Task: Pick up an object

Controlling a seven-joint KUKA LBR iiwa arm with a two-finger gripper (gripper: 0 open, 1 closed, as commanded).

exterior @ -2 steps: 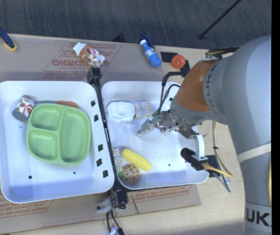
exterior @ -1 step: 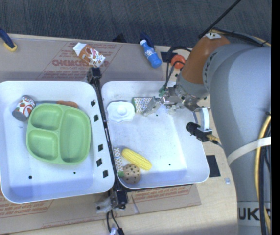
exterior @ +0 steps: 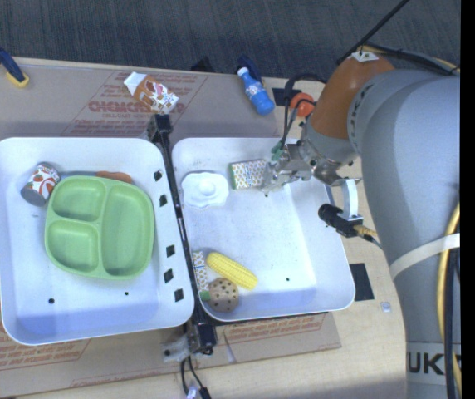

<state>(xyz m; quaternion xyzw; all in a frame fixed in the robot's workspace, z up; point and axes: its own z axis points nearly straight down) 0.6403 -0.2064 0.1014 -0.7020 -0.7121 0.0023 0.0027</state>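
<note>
left bin [exterior: 5, 223]: green divided plate [exterior: 100, 225], small can [exterior: 40, 181] at its upper left corner.
right bin [exterior: 320, 256]: white cup [exterior: 205, 189], patterned sponge [exterior: 249, 174], corn cob [exterior: 232, 270] and speckled ball [exterior: 222, 295] near the front.
pincer [exterior: 276, 173]: just right of the sponge, touching or nearly; whether spread or closed, i cannot tell.
relation: sponge lies immediately left of the pincer, long axis running left-right.

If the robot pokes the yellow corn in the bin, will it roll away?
Probably a little. The corn looks long and rounded, so a push on its side could roll it. It may not go far: a speckled ball lies right beside it and the right bin's wall is close. It looks like a toy, so likely light.
</note>
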